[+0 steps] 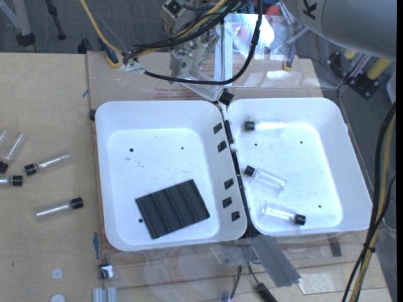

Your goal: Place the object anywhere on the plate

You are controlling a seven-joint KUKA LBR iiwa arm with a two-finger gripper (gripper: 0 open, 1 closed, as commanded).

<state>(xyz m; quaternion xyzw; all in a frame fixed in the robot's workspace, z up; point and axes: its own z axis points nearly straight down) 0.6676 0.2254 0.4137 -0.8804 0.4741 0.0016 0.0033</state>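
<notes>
Three clear vials with black caps lying in the right bin (327,115): top vial (264,126), middle vial (264,178), bottom vial (283,215). Dark ribbed plate (172,207) flat in the left bin (107,124). Tool (192,52) raised beyond the bins; grip state impossible to tell. Nothing picked yet, apparently; next, descending onto one vial.
</notes>
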